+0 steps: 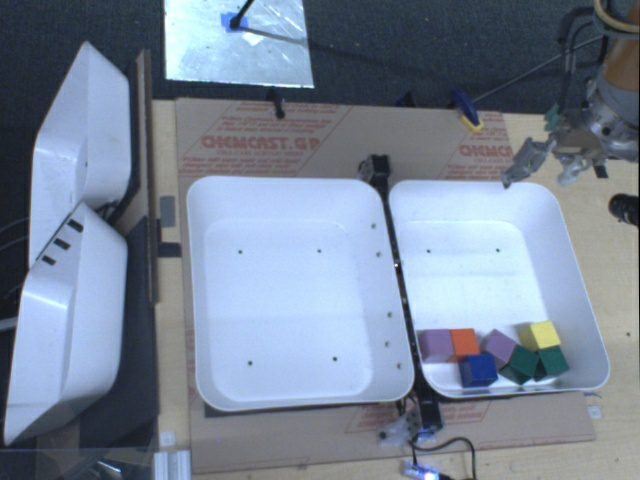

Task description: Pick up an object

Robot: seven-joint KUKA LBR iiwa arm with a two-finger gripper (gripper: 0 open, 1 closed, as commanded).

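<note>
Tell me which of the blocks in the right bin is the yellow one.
The yellow block, at the right end of the cluster, sitting just above the green blocks.

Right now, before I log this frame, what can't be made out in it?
- Arm: cut off by the camera view's top and right edges; its upper part is unseen.
- Gripper: small and blurred above the right bin rim.
- Green blocks: packed together in the near right corner; their count is unclear.
- Object at the view's bottom edge: cut off, unidentifiable.

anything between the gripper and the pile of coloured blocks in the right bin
Nothing: in the camera view, only bare white floor of the right bin separates the gripper from the coloured blocks in its near corner.
</note>
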